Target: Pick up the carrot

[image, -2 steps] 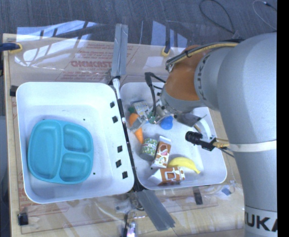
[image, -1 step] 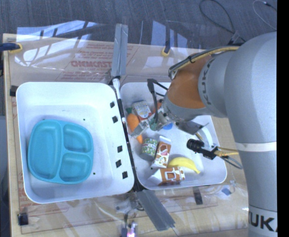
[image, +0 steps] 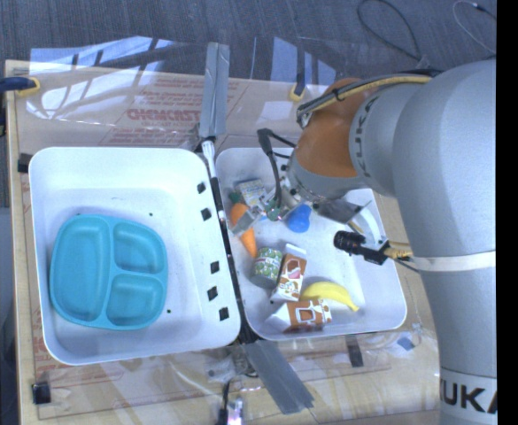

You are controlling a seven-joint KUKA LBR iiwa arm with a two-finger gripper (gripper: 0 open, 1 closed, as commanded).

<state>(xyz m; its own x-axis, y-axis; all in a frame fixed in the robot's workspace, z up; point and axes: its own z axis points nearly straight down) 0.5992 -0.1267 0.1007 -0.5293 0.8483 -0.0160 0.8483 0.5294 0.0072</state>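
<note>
The carrot (image: 249, 241), small and orange, lies in the right bin (image: 391, 304) close to its left wall. Just above it sits another orange piece (image: 238, 212). My gripper (image: 274, 205) is low in the upper part of that bin, under the orange-banded wrist (image: 329, 144). It is a little up and to the right of the carrot, among a small packet (image: 251, 190) and a blue object (image: 299, 219). The tip is dark and crowded by clutter.
The right bin also holds a green can (image: 266, 266), a small carton (image: 291, 277), a banana (image: 329, 295) and a brown box (image: 309, 314). A blue divided plate (image: 108, 271) lies in the left bin (image: 46, 171). The arm's grey body covers the right side.
</note>
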